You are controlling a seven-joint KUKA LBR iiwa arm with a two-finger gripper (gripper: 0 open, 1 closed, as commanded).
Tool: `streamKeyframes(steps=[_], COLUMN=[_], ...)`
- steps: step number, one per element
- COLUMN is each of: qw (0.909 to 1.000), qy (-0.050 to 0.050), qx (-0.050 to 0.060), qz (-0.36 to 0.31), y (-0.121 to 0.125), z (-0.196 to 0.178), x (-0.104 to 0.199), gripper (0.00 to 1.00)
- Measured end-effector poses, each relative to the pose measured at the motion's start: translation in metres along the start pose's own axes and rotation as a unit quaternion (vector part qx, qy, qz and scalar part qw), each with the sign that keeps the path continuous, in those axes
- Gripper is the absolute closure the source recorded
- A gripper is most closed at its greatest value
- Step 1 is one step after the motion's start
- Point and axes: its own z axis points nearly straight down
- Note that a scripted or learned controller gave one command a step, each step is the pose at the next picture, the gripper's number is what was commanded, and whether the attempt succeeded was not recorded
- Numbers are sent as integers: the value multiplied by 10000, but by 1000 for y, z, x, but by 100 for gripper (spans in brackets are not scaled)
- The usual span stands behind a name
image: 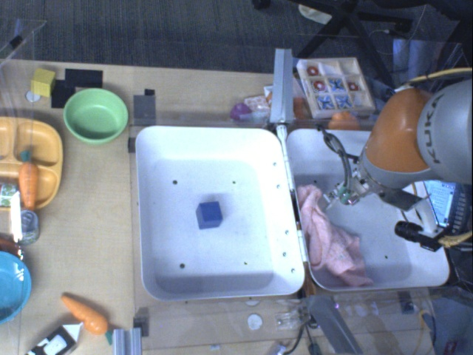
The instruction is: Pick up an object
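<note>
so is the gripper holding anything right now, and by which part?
Cannot be told. The gripper sits at the upper edge of the pink cloth in the right bin; whether it has the cloth is not visible.

- Two white bins: left bin (148, 198) at the centre, right bin (414, 268) at 3 o'clock
- One blue cube (210, 214)
- One pink cloth (329, 239)
- Two carrots: (28, 185) at 9 o'clock, (86, 313) at 7 o'clock
- One green bowl (96, 115) at 10 o'clock
- One blue bowl (11, 287)
- One yellow tray (44, 150)

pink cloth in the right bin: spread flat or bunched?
Bunched. The pink cloth lies crumpled with folds and ridges against the left wall of the right bin, covering only that side of the floor.
</note>
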Motion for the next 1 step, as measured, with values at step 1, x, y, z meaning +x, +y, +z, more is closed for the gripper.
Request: streamKeyframes(steps=[1], qw=[9834], qy=[14], qx=[24], qz=[1814], y=[40], z=[2], x=[-21], gripper=[0])
